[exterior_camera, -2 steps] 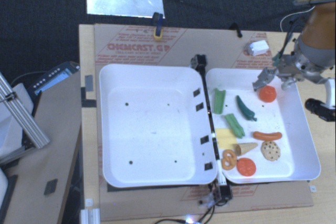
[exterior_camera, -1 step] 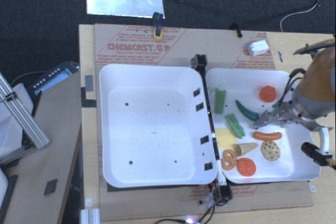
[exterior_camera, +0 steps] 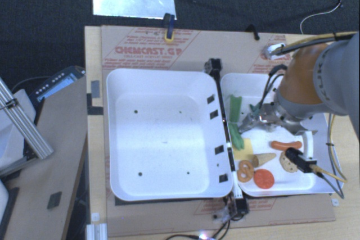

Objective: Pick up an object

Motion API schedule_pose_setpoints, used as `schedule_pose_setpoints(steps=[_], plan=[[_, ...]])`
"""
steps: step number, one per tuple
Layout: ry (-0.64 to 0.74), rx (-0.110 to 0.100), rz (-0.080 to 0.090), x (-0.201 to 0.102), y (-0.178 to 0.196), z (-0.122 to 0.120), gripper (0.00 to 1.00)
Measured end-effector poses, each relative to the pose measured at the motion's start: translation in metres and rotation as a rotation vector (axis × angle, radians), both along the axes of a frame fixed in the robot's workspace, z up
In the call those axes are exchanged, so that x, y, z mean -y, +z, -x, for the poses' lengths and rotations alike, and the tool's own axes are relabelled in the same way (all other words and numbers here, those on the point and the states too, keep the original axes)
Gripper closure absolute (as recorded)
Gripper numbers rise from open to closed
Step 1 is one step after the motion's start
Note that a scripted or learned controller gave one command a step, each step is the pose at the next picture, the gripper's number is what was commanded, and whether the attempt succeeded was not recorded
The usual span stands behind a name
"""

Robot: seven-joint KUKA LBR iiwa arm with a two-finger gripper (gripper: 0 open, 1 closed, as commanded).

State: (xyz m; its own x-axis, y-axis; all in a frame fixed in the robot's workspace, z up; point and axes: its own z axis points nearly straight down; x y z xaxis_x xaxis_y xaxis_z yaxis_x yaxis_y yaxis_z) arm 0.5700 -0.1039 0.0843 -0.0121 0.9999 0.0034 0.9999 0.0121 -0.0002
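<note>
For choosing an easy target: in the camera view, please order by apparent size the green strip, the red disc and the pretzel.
1. Green strip, longest.
2. Red disc and pretzel look alike; I cannot rank them.

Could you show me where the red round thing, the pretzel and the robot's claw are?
red round thing (exterior_camera: 264, 179): camera view, middle of its top.
pretzel (exterior_camera: 245, 171): camera view, on its ring.
gripper (exterior_camera: 247, 122): camera view, at its fingertips.

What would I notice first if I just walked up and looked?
Probably the big grey arm with its orange band, reaching in from the right over the right bin. Next, the bright toy food in that bin: a red round piece near the front edge and a green strip by the left wall.
</note>
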Motion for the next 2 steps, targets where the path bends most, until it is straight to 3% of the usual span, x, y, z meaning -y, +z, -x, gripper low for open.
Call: schedule_pose_setpoints(steps=[1, 2], plan=[[-0.005, 0.009, 0.005, 0.005, 0.002, -0.073, 0.0], [-0.005, 0.006, 0.005, 0.005, 0.012, -0.071, 1.0]])
